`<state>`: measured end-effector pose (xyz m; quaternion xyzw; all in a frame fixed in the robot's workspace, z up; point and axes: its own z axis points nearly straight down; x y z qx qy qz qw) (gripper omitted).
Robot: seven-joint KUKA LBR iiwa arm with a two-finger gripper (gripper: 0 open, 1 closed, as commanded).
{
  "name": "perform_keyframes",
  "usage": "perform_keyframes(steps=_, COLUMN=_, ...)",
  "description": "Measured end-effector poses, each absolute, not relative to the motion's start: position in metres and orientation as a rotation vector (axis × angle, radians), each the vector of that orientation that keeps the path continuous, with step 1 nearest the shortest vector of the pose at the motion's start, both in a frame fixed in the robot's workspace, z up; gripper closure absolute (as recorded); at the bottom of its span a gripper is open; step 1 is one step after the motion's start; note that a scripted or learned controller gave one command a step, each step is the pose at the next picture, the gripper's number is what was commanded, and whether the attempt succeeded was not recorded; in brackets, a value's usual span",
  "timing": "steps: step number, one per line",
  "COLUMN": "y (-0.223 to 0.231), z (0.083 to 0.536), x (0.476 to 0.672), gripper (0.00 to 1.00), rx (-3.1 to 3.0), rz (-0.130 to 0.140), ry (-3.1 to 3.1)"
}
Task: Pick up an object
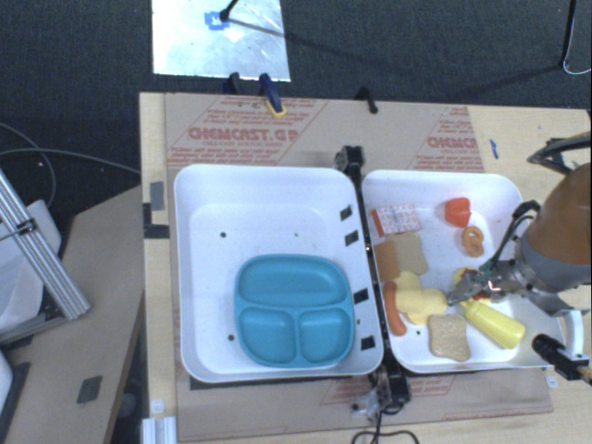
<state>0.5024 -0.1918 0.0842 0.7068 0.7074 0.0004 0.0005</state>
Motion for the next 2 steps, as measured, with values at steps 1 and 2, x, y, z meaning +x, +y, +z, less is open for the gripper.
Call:
perform_keyframes(steps=1, y=-0.1918, z=0.0842, x=0.5024, gripper=0.0, rx=2.22, rz=0.001, ry=2.222)
perform_keyframes(steps=2, y=-0.1918, z=0.0842, x=0.5024, gripper=0.0, rx=2.22, rz=0.001, ry=2.222)
